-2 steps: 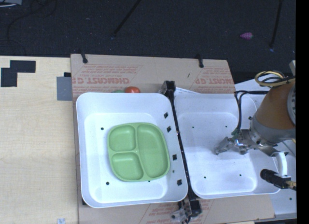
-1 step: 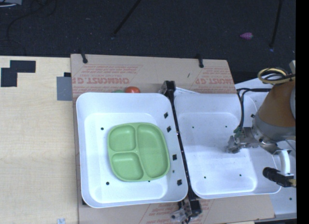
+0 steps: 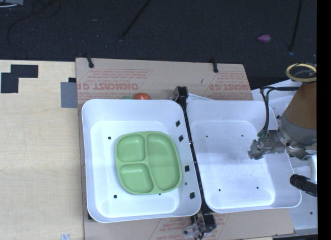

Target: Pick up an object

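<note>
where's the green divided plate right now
The green divided plate lies flat in the left bin, about at the middle of its floor. The gripper is over the right bin, near its right side.

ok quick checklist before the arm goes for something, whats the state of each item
1. Target present: green divided plate lies flat in the left bin: ok.
2. End effector over target: it sits above the right bin, not the plate: not ok.
3. Finger opening: cannot tell.
4. Anything held already: cannot tell.
5. Path across the centre divider: nothing stands in the way: ok.
6. Red object behind the left bin, outside it: ok.
</note>
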`<action>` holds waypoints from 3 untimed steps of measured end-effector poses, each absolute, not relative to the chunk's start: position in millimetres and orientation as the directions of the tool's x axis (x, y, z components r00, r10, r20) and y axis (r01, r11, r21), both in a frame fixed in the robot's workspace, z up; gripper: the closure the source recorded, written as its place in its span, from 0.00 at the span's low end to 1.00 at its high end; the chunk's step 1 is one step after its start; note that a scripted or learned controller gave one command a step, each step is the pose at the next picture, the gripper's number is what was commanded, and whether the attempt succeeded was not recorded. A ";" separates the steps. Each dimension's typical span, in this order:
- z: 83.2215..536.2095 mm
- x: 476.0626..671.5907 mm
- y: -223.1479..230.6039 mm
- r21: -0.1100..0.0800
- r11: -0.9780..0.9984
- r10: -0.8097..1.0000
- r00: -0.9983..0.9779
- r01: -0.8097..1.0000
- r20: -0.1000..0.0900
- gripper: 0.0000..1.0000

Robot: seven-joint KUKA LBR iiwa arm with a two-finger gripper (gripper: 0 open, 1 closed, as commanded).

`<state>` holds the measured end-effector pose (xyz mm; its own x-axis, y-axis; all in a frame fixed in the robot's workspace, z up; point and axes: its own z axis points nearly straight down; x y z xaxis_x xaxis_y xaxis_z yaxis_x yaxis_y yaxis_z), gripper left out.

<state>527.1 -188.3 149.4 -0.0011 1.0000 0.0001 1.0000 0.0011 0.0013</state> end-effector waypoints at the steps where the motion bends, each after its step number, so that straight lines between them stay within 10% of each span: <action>1: 211.8 525.2 -185.6 0.003 0.002 1.000 -0.002 1.000 -0.001 1.00; 3: 221.4 530.5 -137.1 -0.003 0.004 1.000 -0.004 1.000 0.003 1.00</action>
<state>530.5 -137.1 221.4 -0.0045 1.0000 0.0032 1.0000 0.0045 -0.0031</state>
